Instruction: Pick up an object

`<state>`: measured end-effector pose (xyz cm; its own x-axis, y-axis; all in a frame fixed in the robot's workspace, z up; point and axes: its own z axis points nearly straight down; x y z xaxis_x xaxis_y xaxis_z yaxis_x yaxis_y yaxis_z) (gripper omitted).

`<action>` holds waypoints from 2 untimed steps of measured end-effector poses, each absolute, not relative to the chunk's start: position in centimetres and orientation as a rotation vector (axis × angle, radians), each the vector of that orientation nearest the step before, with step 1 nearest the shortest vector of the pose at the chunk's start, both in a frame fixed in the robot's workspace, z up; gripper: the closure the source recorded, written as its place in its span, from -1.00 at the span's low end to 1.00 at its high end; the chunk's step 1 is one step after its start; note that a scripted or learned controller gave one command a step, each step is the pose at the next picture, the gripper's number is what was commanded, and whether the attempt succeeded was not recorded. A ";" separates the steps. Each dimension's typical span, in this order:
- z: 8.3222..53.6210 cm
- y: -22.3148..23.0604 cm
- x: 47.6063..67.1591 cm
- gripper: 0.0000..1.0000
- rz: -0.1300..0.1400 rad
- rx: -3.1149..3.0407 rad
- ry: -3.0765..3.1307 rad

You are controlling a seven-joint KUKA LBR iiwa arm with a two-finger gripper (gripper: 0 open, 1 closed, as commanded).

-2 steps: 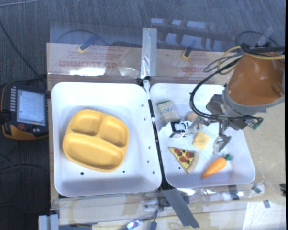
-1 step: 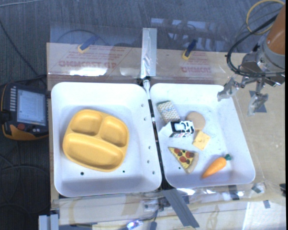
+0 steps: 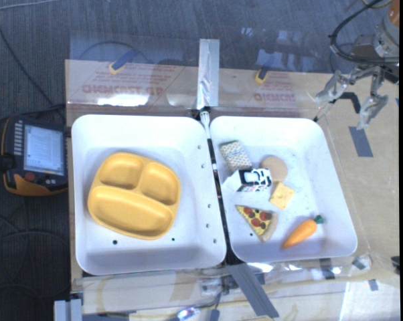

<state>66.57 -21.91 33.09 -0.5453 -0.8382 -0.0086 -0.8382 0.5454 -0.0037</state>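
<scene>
While nothing has been lifted yet, I read this pick as barely begun. Starting at the far left of the frame, a pendant (image 3: 33,154) lies on the dark floor beside the bench, its screen lit. Next comes the left bin (image 3: 88,246), which holds one thing, a yellow tray (image 3: 133,194) with three compartments, lying flat in the middle.

Across the divider, the right bin (image 3: 335,199) carries every small candidate. At its upper left sits a patterned block (image 3: 235,154), tilted. Just below and right of it is a black and white toy (image 3: 255,178), and touching that on the upper right is a tan disc (image 3: 275,167). A yellow cheese square (image 3: 282,195) lies just beside the toy on its lower right. Lower down, a pizza slice (image 3: 258,221) points toward the divider, and a carrot (image 3: 300,233) rests near the bin's lower right corner, tip down-left.

At the upper right of the frame, outside the bin's corner and above the bench, hangs the gripper (image 3: 354,99). Its fingers are spread apart with nothing between them. I judge the whole job remains: travel over the right bin, descend onto one item, close, and lift. The carrot looks the most isolated target; the toy, disc and cheese are crowded.
</scene>
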 end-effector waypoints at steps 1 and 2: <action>20.4 -18.0 58.8 -1.00 0.005 -1.471 2.771; 27.4 -21.7 61.1 -1.00 0.002 -2.010 2.405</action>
<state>61.11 -21.66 27.40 -0.1776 -0.9841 -0.0066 -0.9841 0.1776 -0.0039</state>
